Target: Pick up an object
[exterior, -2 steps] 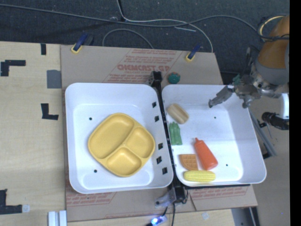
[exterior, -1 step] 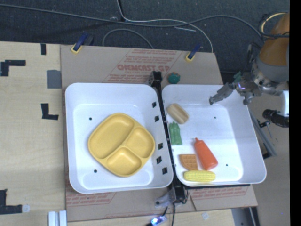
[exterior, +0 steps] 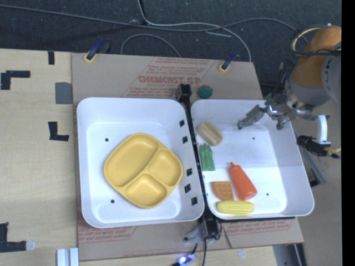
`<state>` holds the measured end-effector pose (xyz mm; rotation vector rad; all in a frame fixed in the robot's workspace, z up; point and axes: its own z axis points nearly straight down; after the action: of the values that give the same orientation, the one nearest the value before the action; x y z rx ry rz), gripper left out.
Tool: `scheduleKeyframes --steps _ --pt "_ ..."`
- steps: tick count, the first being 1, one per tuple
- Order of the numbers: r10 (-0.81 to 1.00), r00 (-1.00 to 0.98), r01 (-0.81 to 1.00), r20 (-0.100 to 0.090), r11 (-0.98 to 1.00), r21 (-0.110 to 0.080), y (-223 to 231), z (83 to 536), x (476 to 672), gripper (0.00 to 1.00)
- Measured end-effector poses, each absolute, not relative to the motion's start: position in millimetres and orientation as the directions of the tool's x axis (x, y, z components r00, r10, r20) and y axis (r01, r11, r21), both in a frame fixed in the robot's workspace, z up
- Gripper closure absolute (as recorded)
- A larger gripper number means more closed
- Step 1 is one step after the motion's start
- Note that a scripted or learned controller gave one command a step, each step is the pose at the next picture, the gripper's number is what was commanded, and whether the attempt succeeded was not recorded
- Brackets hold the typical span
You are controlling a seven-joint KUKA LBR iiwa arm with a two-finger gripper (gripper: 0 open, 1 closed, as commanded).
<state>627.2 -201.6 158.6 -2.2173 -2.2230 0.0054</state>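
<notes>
Since nothing sits between its fingers, pincer (exterior: 265,117) hangs spread open and unladen over right bin (exterior: 288,165) far edge. Candidates clustered along that bin's left and near sides: bread roll (exterior: 210,133), green pickle (exterior: 207,157), ketchup bottle (exterior: 242,182), cracker (exterior: 223,190), corn cob (exterior: 235,207). Yellow divided plate (exterior: 143,169) fills left bin (exterior: 94,148).

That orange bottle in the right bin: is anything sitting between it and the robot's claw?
Nothing visible does. The gripper hangs over the bin's upper right, and bare white floor lies between it and the orange bottle.
</notes>
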Motion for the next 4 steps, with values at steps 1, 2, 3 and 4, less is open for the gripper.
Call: scheduleKeyframes --steps 1,2,3,4 --pt "1.0 -0.002 1.0 -0.001 0.002 -0.006 -200.7 95.6 631.7 0.0" --pt "1.0 -0.003 1.0 -0.003 0.003 -0.001 -200.2 84.3 631.9 0.0" --pt "1.0 -0.004 1.0 -0.005 0.004 0.003 -200.3 96.2 633.2 1.0" --pt "1.0 0.0 1.0 0.0 0.0 0.001 -204.5 155.4 627.9 1.0"
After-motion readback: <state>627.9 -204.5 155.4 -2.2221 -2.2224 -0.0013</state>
